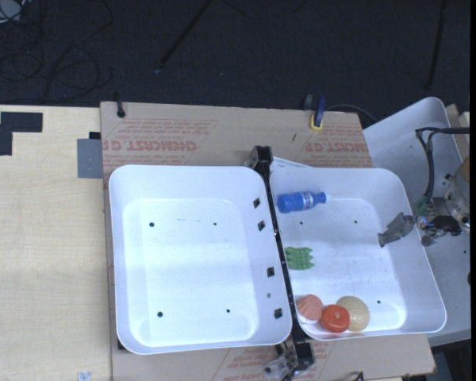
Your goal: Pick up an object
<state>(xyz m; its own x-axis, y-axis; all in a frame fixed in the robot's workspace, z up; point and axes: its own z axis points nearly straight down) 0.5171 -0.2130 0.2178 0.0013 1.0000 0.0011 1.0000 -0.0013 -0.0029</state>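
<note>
Camera view: gripper [398, 230] at the 3 o'clock edge of the right bin [416, 292], low over its rim, fingers pointing toward 9 o'clock. Jaw opening cannot be judged at this size; nothing seen between them. Cables trail from the wrist toward 3 o'clock.

Right bin contents: blue bottle [301, 202] lying on its side at 11 o'clock; green pea pod [299, 258] against the 9 o'clock wall; at 6 o'clock a cluster touching one another, pink piece [309, 307], red round piece [335, 318], tan round piece [355, 312]. All well apart from the gripper.

Left bin [119, 236] beside it. Cardboard [166, 137] beneath carries red print, upside down, not legible.
</note>
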